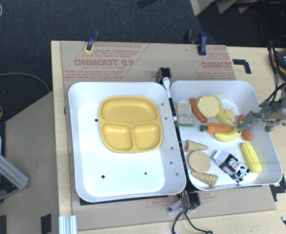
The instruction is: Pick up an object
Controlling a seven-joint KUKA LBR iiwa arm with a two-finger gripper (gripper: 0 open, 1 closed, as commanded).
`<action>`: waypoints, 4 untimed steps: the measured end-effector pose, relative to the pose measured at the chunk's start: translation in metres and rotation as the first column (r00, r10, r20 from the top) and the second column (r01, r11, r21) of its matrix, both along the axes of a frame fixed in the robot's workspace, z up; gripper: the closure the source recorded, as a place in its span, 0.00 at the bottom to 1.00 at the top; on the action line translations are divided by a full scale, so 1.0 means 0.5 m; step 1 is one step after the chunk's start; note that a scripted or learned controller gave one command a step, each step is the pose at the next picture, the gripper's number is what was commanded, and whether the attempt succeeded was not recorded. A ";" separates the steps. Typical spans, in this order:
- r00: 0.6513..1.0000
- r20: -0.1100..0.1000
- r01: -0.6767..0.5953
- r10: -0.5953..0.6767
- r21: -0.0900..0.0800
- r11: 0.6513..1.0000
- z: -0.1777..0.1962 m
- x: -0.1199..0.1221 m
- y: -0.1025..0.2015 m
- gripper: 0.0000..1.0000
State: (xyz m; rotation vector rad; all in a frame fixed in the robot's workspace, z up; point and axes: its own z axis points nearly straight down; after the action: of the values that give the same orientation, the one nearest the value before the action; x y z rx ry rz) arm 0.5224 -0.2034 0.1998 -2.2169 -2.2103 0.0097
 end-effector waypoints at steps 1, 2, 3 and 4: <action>1.000 0.013 -0.003 0.003 -0.004 1.000 0.013 0.006 0.000 0.00; 1.000 0.007 -0.005 0.005 -0.001 1.000 -0.085 0.022 0.011 0.00; 1.000 0.005 -0.004 0.004 0.003 1.000 -0.212 0.024 0.014 0.00; 1.000 0.005 -0.004 0.004 0.004 1.000 -0.232 0.023 0.020 0.00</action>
State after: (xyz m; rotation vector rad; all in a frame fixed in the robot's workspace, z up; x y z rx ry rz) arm 0.5341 -0.1933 0.0836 -2.2126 -2.2157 -0.0011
